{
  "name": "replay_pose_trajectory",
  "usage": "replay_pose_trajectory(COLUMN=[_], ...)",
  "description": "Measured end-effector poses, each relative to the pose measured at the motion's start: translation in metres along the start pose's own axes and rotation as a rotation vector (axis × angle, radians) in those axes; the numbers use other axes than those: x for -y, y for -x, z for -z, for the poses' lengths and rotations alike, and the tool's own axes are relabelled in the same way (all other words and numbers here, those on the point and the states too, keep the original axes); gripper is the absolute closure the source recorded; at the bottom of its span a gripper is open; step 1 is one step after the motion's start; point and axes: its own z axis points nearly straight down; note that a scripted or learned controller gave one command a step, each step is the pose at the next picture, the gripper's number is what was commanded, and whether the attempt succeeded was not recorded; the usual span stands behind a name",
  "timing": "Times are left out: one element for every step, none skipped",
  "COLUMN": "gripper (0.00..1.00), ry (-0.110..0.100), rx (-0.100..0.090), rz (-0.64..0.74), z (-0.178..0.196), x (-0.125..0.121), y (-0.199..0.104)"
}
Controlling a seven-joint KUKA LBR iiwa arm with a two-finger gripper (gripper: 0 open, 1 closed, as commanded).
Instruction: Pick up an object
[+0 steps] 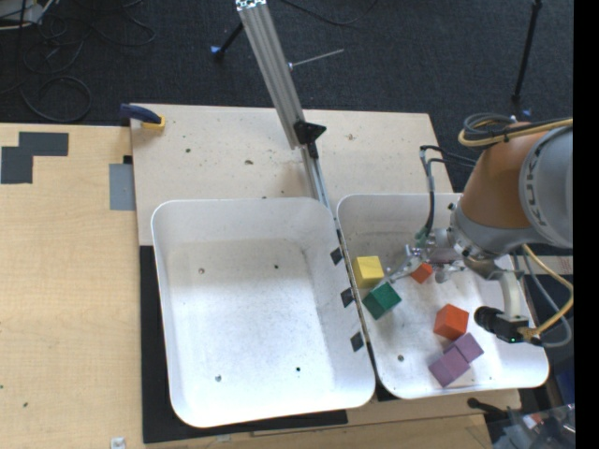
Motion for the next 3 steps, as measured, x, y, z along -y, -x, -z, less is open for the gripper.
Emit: replay_pose_trajectory(gripper=[1.0,1.0,1.0], ry=[-0.005,0.003,0.003], rx=[-0.001,0.001,0.0], rz=[-0.009,-0.003,0.003], z=[0.007,0.069,0.113], x=[0.001,-0.002,0.0], y=[0.002,0.008,0.004])
